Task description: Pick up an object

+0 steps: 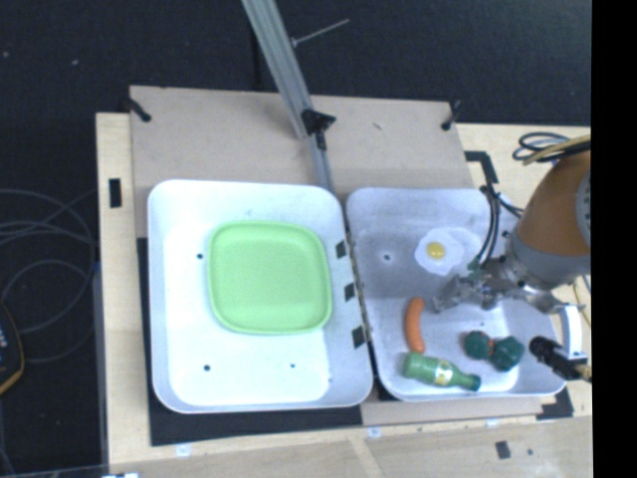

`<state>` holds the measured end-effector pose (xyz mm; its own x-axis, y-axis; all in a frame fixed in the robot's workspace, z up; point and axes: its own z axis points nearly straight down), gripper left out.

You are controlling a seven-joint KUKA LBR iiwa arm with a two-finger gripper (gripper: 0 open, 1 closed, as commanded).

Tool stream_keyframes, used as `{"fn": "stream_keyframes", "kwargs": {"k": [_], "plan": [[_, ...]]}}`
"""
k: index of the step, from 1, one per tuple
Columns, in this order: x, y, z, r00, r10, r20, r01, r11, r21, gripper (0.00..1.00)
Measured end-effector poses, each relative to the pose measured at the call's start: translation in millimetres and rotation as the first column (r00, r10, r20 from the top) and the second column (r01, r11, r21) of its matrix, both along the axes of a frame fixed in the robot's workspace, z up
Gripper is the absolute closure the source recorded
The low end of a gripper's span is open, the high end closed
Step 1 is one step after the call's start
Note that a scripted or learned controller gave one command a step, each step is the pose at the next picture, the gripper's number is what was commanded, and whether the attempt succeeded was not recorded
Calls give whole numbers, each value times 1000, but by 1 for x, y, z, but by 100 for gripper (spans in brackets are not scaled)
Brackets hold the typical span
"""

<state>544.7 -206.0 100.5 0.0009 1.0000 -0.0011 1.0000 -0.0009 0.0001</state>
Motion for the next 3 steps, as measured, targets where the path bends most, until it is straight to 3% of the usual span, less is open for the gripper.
{"fn": "stream_keyframes", "kwargs": {"k": [1, 3], "plan": [[1, 0, 12, 1000, -1, 4, 1, 1000, 1, 100], [9, 3, 106, 1000, 1, 5, -1, 1000, 0, 100]]}}
